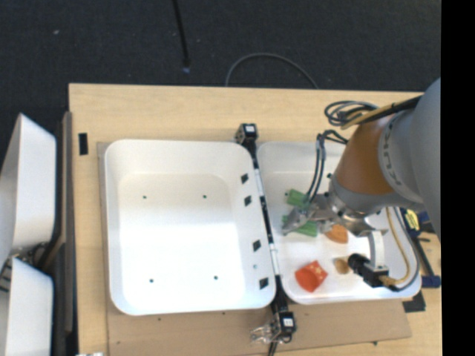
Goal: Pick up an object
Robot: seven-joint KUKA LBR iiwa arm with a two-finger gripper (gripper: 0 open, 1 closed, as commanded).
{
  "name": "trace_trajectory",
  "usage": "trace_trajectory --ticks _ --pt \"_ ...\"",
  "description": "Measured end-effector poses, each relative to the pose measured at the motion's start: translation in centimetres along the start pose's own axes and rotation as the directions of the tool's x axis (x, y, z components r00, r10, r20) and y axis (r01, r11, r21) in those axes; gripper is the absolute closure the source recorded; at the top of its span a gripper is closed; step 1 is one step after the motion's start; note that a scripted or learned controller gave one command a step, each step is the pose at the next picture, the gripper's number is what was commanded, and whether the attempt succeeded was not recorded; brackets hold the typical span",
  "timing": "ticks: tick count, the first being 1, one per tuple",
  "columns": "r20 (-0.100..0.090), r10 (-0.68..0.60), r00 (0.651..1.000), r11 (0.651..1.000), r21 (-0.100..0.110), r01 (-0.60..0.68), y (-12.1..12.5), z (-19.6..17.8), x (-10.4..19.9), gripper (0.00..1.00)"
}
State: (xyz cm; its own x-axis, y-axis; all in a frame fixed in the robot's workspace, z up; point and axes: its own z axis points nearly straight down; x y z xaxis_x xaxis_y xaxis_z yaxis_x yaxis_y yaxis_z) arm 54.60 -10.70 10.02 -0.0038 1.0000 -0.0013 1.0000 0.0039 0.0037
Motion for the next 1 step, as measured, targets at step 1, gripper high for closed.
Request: trace_trajectory --ticks 1 --pt "-0.001 0.002 1.0 1.0 0.0 -0.002 -0.14 -1.15 -0.07 1.0"
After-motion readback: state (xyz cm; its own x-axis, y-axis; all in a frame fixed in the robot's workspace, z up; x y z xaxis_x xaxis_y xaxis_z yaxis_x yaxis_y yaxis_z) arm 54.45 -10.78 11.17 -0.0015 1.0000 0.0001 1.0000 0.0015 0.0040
